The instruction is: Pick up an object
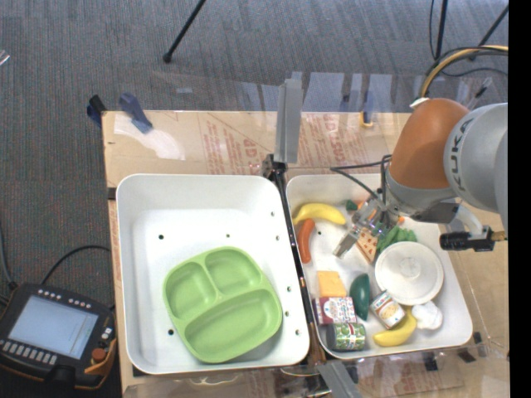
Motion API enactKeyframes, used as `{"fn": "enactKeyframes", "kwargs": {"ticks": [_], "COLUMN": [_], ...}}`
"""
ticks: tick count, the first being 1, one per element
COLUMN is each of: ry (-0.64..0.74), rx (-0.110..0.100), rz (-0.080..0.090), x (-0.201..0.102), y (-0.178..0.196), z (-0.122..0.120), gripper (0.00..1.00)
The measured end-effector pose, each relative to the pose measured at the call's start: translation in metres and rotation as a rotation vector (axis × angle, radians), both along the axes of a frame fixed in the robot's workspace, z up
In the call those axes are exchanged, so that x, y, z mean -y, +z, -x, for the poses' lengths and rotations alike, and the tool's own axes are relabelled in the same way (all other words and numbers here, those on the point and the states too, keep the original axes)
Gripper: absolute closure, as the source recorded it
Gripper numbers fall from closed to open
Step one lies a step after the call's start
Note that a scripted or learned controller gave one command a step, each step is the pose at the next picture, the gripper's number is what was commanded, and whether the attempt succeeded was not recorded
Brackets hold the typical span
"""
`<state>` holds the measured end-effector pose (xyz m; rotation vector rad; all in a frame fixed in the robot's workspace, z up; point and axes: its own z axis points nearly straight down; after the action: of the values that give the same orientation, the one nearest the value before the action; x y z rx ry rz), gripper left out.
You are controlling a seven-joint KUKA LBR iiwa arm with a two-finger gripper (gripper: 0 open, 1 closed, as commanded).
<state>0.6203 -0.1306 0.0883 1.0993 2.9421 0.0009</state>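
We've got the gripper point(358, 232) hanging low over the right bin point(461, 305), just below and right of the yellow banana point(320, 213) at the bin's back. Its fingers point(347, 245) look slightly parted, nothing between them that we can see. There's an orange-brown thing point(369, 245) right beside the tips, touching or not, we can't tell. The arm covers the bin's far right corner. A white bowl point(408, 272) sits right of the gripper, and a red sausage point(306, 240) lies below the banana.
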Motion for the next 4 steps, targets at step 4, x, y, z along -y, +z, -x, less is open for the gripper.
{"fn": "enactKeyframes", "kwargs": {"ticks": [4], "ry": [-0.38], "rx": [-0.005], "rz": [-0.001], "x": [-0.044], "y": [-0.003], "z": [0.116], "gripper": [0.0]}}
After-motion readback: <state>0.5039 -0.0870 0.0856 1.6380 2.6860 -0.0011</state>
